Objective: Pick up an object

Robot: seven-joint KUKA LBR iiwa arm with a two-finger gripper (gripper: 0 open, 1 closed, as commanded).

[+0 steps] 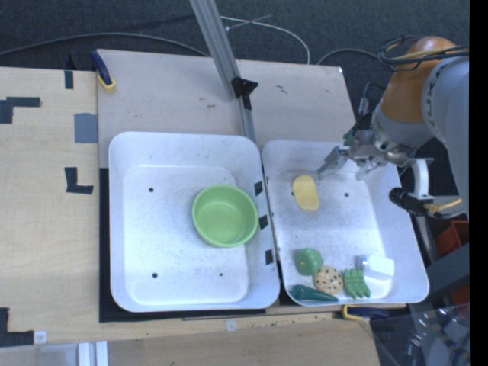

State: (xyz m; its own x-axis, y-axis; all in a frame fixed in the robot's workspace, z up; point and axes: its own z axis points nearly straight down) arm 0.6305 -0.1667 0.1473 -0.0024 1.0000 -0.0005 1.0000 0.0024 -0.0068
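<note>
My gripper (pixel 351 164) hovers over the far part of the right bin (pixel 396 231), and its two fingers (pixel 329 163) are spread open with nothing between them. A yellow block (pixel 306 192) lies on the bin floor just left of and nearer than the left finger, apart from it. Along the near edge of that bin sit a green ball (pixel 308 261), a speckled tan ball (pixel 328 279), a green ridged toy (pixel 355 282), a teal piece (pixel 313 293) and a white block (pixel 379 266).
A green bowl (pixel 224 215) sits in the left bin (pixel 137 158). A metal pole (pixel 221 44) slants over the far bench down to the bins' shared wall. The grey arm (pixel 427 105) comes in from the right.
</note>
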